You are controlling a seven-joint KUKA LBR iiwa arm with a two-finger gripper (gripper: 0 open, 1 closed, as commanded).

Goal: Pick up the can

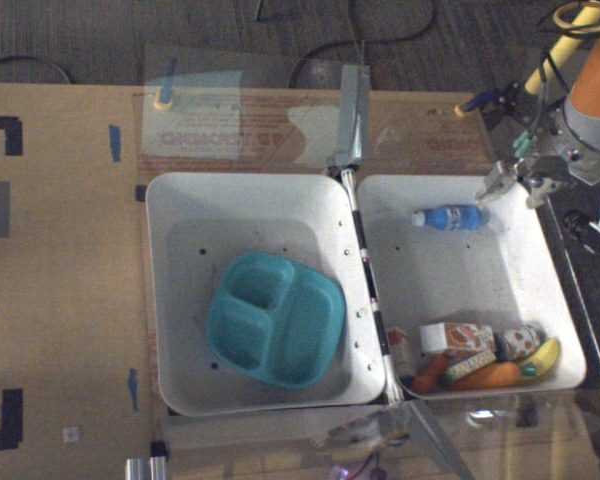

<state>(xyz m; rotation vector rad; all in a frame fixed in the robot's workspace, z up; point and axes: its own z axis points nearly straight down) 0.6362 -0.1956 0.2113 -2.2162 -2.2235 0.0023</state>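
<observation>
A small patterned can (520,341) lies near the front right corner of the right bin (540,268), wedged between a carton (458,337) and a banana (544,358). My gripper (515,186) hangs over the bin's back right corner, far from the can. Its fingers are open with nothing between them. A blue bottle (450,217) lies just left of the gripper, below its level.
A carrot (490,375) and a red item (430,373) crowd the front wall beside the can. The left bin (180,228) holds a teal divided plate (275,318). A metal divider (365,268) runs between the bins. Cables trail behind the arm at top right.
</observation>
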